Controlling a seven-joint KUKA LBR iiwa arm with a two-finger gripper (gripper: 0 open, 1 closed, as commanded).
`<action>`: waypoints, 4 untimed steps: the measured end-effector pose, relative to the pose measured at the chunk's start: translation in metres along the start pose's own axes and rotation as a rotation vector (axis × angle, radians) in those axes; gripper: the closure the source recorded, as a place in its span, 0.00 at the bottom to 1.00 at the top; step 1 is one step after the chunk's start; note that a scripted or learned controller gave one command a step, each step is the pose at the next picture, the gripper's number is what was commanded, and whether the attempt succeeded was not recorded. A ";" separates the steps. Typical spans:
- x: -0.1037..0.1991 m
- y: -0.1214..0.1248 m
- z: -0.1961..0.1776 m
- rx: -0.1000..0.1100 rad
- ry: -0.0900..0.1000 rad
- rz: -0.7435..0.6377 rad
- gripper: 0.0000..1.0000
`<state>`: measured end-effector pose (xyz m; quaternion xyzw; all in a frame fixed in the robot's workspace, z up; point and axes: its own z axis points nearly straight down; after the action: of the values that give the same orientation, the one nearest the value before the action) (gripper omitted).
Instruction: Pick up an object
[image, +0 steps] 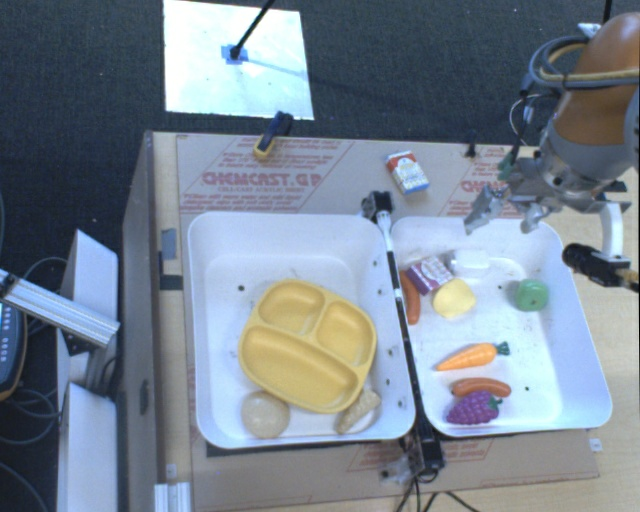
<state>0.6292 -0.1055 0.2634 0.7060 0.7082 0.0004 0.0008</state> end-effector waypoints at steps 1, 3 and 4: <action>-0.017 -0.049 0.083 0.002 0.000 0.002 0.00; -0.017 -0.123 0.179 0.001 0.001 0.003 0.00; -0.020 -0.143 0.179 0.001 0.001 0.002 0.00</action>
<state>0.4868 -0.1258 0.0842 0.7069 0.7073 0.0005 0.0004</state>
